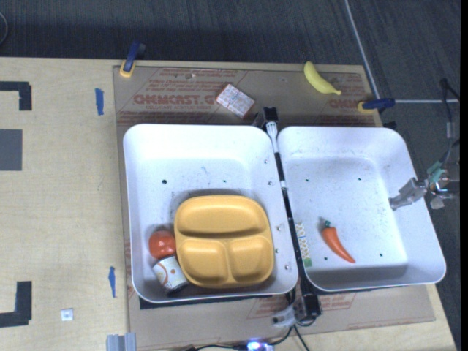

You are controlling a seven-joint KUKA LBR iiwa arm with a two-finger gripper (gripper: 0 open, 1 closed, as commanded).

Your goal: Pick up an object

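An orange toy carrot (337,241) with a green top lies in the right bin (351,152), toward its front middle. In the left bin (197,148) a yellow divided plate (223,240) fills the front half. A red round object (161,243) and a small white-and-orange object (170,273) are wedged against the plate's left side. A small grey part of my gripper (413,192) pokes in over the right bin's right rim, well to the right of the carrot and holding nothing that I can see.
A yellow banana (320,79) and a small patterned packet (235,100) lie on the cardboard behind the bins. Blue and orange clamps (131,57) hold the board. Cables run along the gap between the bins (281,189).
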